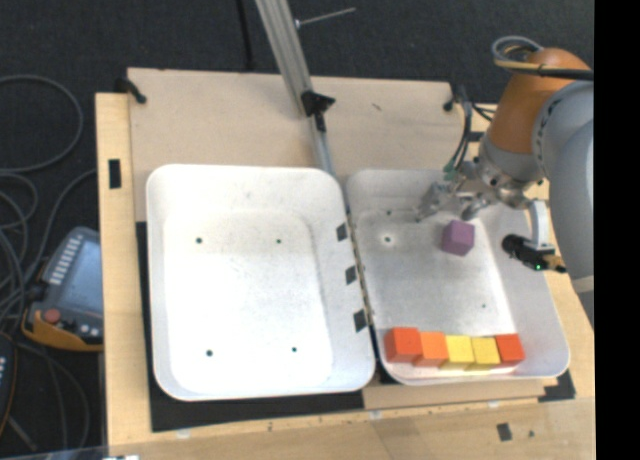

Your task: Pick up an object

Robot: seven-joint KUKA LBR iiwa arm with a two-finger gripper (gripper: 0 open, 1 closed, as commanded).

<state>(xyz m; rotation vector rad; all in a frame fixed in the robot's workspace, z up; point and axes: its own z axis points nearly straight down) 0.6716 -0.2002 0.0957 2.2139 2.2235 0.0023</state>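
Nearest the camera, a row of blocks (455, 348), orange through yellow to orange, lies along the front wall of the right bin (420, 278). Farther in, a purple cube (458, 238) sits apart on the bin floor, just below the gripper (455, 200). Whether the fingers are spread or closed I cannot tell; nothing visibly sits between them. A good grasp probably means centring over the cube and descending straight. The left bin (250, 278) shares the table (230, 118).

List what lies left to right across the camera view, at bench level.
Pendant on the floor → left bin → right bin → purple block → arm. Along the right bin's near edge, a row of blocks runs orange to yellow to orange.
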